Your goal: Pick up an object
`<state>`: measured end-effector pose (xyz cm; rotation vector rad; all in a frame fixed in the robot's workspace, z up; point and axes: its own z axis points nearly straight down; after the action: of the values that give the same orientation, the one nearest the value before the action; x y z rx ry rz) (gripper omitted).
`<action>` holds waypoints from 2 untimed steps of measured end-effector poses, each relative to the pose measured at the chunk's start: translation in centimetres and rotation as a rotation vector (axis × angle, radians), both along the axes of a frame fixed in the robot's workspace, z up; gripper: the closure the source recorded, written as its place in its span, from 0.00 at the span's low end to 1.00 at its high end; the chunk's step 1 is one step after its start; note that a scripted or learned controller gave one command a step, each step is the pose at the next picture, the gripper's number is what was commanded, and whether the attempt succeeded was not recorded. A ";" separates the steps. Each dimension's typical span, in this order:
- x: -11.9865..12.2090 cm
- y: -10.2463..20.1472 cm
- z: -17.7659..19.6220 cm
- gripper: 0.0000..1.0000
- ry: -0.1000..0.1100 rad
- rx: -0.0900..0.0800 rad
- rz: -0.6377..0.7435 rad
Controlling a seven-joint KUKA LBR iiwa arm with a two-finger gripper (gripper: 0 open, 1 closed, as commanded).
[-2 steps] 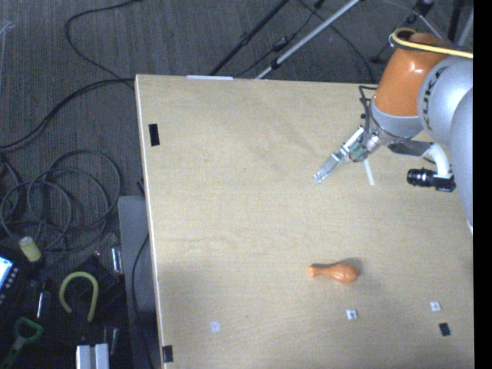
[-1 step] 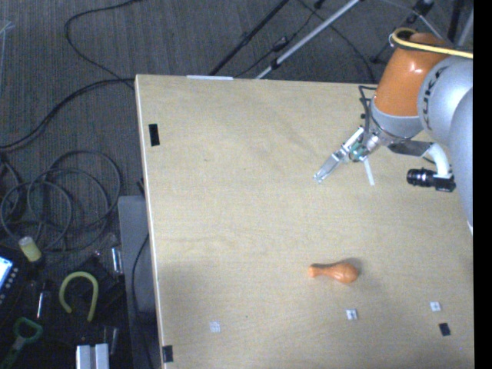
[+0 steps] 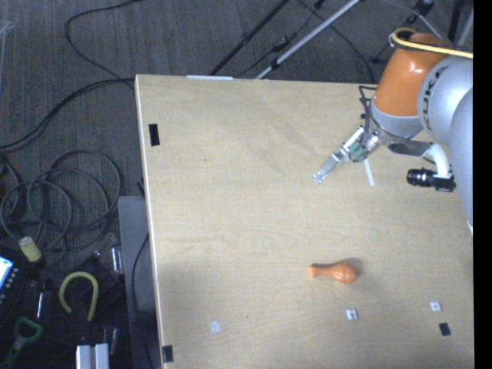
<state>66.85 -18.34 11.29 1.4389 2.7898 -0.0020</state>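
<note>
The tool (image 3: 347, 164) hangs over the bench (image 3: 231, 206), fingers spread wide and holding nothing, well apart from the orange pear-shaped object (image 3: 335, 271).

A pale wooden surface (image 3: 231, 206) carries one orange, pear-shaped object (image 3: 335, 271) lying on its side near the front.
</note>
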 end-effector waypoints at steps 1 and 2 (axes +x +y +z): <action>0.1 -3.6 3.2 0.00 0.000 0.003 -0.210; 0.0 1.2 -0.3 0.00 0.002 0.001 -0.078</action>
<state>66.85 -17.12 11.03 1.5470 2.7334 -0.0023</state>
